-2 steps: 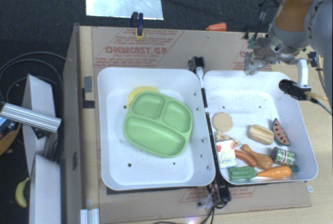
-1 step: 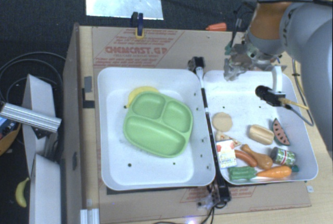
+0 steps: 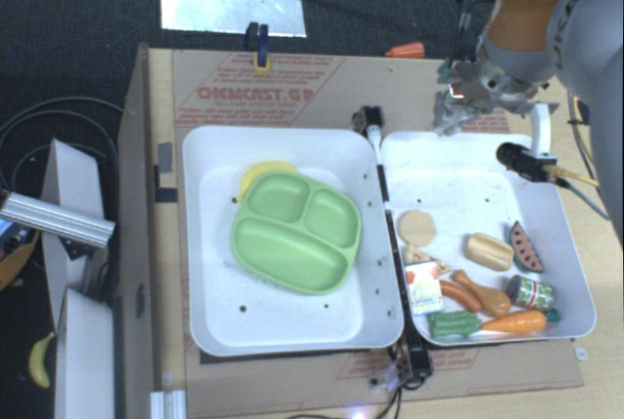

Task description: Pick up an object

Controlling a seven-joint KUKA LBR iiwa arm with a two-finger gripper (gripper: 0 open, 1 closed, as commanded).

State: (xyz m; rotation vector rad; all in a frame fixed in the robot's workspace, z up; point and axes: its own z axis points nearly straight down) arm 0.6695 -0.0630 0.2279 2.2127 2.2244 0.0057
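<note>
Two white bins are sitting side by side on the cardboard-covered bench. The left bin [image 3: 214, 310] is holding a green divided tray [image 3: 296, 232], lying tilted over a yellow item [image 3: 261, 174] that is peeking out at its upper left edge. The right bin [image 3: 565, 242] is carrying the toy food, crowded toward its near right corner: a round tan cookie [image 3: 417, 228], a bread roll [image 3: 488, 251], a watermelon slice [image 3: 526, 247], a small can [image 3: 529, 291], a carrot [image 3: 515, 323], a green pepper-like piece [image 3: 453, 324], a drumstick [image 3: 480, 294], a sausage [image 3: 458, 294] and a small red-and-white carton [image 3: 423, 286]. The arm is reaching in from the right, and the gripper [image 3: 454, 118] is hanging over the far rim of the right bin, well apart from all the food. Whether the claw is wide or narrow I cannot tell from here; nothing is showing in it.
</note>
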